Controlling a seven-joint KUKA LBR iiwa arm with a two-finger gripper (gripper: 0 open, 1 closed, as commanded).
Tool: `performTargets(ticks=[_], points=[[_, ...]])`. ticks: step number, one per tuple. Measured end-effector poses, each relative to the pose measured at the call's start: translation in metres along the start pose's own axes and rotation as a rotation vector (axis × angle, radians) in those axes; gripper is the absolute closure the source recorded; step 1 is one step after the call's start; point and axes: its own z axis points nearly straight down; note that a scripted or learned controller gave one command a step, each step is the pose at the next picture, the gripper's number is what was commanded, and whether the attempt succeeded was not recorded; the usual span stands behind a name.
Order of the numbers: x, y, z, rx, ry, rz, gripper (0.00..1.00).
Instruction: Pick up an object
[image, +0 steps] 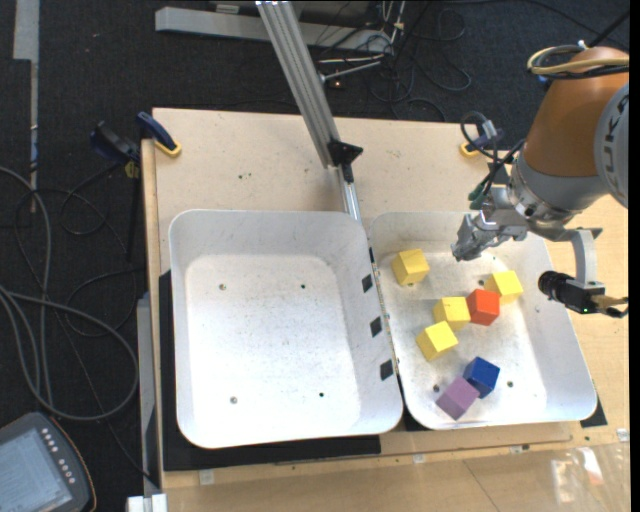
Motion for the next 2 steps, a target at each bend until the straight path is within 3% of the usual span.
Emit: performTargets(ticks=[1,2], points=[[0.057,-0.022,0.005,0.003,0.0,0.0,1.0],[0.107,-0.028,-0.003,0.001,0.0,-0.001,1.0]])
